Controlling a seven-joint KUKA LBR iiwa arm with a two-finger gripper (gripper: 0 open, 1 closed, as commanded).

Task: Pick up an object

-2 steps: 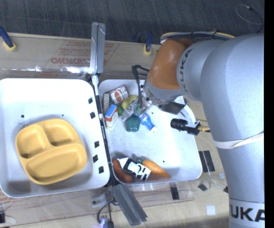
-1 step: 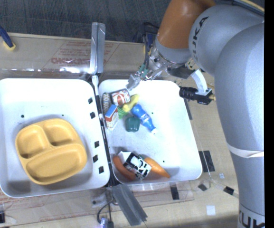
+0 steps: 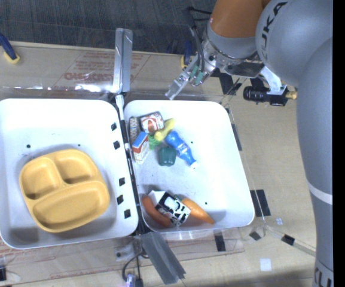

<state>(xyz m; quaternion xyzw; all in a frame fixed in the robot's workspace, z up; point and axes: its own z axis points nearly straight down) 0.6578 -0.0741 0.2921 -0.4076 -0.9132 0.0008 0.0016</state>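
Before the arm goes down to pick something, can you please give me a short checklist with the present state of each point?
1. Things to pick lie in the right bin: ok, blue bottle, can, carrot.
2. Gripper over the right bin: not ok, it hangs beyond the far rim.
3. Gripper carries nothing: ok.
4. Fingers ready: cannot tell.
5. Left bin holds the yellow tray, apart from the path: ok.

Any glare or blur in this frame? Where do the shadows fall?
Camera view: no strong glare on the white bins; soft shadows sit under the yellow divided plate and the orange toy at the near wall; the gripper looks small and slightly blurred, its fingers unreadable.
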